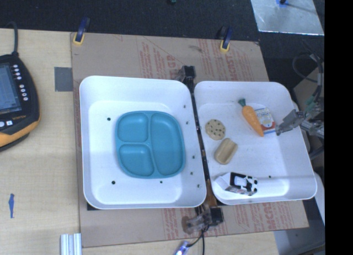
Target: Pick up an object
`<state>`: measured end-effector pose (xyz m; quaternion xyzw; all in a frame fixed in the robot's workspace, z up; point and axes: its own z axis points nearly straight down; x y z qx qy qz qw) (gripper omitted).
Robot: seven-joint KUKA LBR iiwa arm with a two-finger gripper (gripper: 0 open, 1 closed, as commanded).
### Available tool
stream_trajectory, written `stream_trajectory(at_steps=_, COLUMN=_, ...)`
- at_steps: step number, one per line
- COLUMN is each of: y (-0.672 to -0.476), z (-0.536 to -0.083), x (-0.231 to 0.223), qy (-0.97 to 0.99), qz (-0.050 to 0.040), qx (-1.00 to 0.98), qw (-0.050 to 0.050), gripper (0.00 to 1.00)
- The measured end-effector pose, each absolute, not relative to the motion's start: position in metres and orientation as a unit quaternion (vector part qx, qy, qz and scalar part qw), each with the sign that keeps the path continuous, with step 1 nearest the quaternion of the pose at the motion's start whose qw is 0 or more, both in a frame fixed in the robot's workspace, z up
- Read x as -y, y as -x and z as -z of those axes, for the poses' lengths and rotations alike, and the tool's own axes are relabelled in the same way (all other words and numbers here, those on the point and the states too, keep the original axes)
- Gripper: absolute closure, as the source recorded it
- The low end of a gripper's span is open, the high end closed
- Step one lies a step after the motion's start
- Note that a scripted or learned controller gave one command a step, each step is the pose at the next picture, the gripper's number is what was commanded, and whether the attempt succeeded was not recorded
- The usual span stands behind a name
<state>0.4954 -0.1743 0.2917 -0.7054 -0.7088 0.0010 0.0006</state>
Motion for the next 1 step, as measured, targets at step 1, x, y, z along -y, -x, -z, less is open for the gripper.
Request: stream_trajectory(at_steps=1, y=-0.5374, z=-0.1935, x=0.2101, qy=0.705, qz=-0.0023, qx=0.709, qw=0.001, gripper=0.00)
